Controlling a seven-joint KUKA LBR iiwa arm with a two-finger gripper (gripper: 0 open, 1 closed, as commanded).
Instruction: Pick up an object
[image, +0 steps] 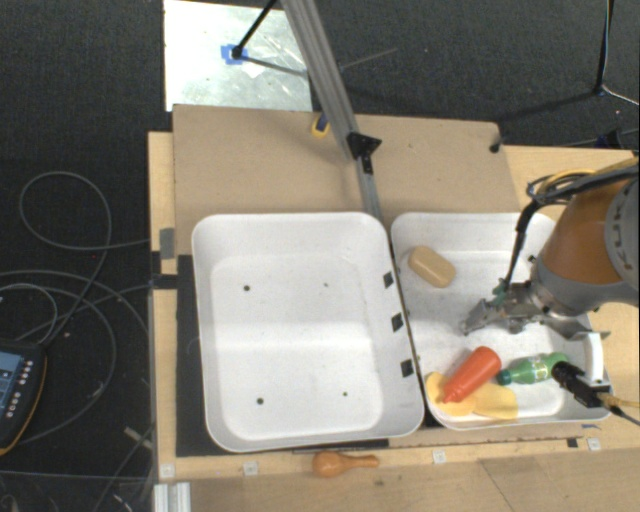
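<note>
The right bin (470, 232) holds several objects. A tan rounded block (432, 267) lies near its back left. At the front are an orange cone-shaped piece (472, 373), a flat yellow piece (492, 403) under it and a green bottle (533, 370). My gripper (492, 314) hangs over the bare middle of this bin, between the tan block and the orange piece, touching neither. Its fingers stand open with nothing between them.
The left bin (300, 330) sits beside the right one, joined by black clips (397, 322). A small orange-tan object (345, 462) lies on the bench in front of the bins. A slanted metal pole (335, 95) crosses the back. Yellow and black cables (560, 182) loop over the arm.
</note>
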